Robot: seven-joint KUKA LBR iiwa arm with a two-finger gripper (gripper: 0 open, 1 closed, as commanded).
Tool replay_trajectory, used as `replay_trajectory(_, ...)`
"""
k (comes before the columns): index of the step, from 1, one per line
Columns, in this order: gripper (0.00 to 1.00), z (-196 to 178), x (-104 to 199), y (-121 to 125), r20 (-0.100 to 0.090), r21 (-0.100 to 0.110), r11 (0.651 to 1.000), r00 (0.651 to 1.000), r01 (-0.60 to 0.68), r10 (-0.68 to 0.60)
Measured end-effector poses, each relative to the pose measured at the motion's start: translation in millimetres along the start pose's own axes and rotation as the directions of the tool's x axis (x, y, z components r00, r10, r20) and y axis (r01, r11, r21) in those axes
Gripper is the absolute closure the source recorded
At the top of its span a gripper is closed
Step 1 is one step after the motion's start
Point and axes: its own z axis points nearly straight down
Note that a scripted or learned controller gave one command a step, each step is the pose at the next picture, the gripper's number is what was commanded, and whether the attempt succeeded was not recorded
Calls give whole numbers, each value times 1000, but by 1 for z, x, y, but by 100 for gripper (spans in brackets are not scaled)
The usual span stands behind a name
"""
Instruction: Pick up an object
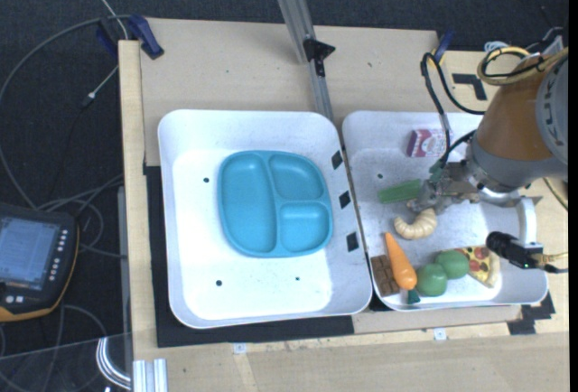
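Two white bins sit side by side on the tan surface [253, 47], dark carpet and cables around it. Left bin [181, 200] carries a blue divided plate [274, 203]. Right bin [379, 133] holds a carrot [400, 262], green pepper [433, 280], pizza slice [480, 264] and croissant [415, 224]. Tool [441, 187] hovers by the green bean [400, 193]; finger state, can't tell.

End effector [433, 191] low in right bin [361, 200], beside croissant [415, 224].
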Motion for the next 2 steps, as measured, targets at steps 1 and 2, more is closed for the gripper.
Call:
replay_trajectory(1,100,-54,8,-5,3,-5,1000,1000,1,-1)
replay_trajectory(2,100,-103,0,-1,4,-7,1000,1000,0,0)
